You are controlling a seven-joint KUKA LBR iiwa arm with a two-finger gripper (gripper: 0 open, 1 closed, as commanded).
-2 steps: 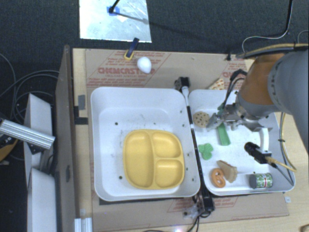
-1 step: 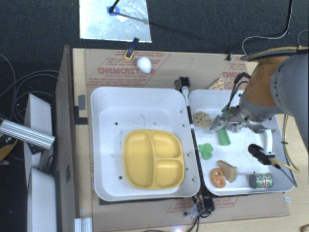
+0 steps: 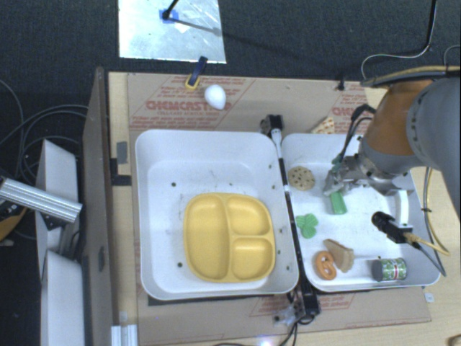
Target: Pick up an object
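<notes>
My hand (image 3: pixel 336 186) hangs over the right bin (image 3: pixel 360 283), right at a green block (image 3: pixel 337 203). Near it lie a round cookie (image 3: pixel 301 178), a green leafy piece (image 3: pixel 307 225), a pretzel (image 3: pixel 325 266), a bread wedge (image 3: pixel 340 254) and a can (image 3: pixel 389 269). A yellow divided plate (image 3: pixel 229 236) sits in the left bin (image 3: pixel 162 193).

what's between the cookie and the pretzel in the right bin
The green leafy toy lies between the cookie and the pretzel, near the right bin's left wall, seen in the camera view.
</notes>
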